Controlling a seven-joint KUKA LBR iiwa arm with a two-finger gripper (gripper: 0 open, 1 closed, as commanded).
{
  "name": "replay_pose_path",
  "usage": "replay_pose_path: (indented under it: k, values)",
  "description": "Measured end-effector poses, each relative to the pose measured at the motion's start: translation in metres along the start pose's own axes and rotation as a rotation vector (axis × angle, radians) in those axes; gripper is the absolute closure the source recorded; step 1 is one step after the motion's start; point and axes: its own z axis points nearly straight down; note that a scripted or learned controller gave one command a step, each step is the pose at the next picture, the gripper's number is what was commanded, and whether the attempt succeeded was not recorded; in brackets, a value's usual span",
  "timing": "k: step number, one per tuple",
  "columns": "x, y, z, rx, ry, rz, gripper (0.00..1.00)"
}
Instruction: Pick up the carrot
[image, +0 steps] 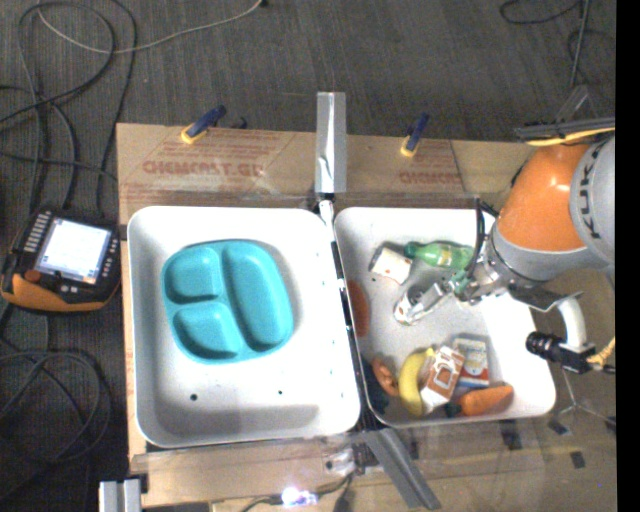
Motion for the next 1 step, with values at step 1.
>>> replay_pose_path:
  k: [1]
  values:
    - [0.0377,-0.0162,0.0101,0.002,0.001,0.041,0.00]
